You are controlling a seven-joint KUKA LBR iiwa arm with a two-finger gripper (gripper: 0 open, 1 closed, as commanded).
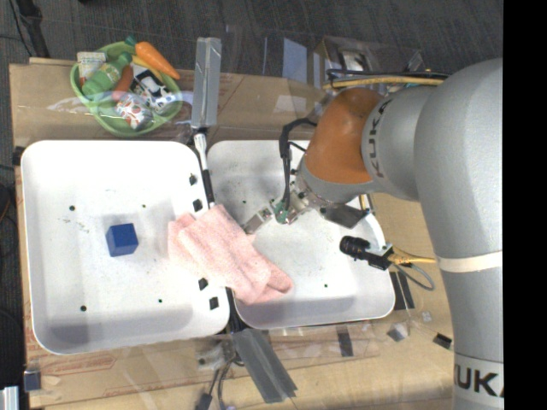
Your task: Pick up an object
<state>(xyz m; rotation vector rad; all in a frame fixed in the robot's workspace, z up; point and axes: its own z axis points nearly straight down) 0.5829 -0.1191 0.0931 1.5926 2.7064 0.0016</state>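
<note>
Grey arm (444, 169) lettered "KUKA", above pink cloth (226, 254).

1 fixed camera above the bench (256, 101) looks down slantwise on both bins (51, 229).

Even overhead light, soft shadows, slight graininess

Black "KU" letters on my grey arm (461, 229), beside orange band (342, 139), running sideways; rest hidden. White "UK" letters at lower right on my base (479, 383), cut by frame edge; start of brand name. Packets in green bowl (128, 92) carry print, too small to read. No other legible text, numbers or signs on bins or worktop.
</note>
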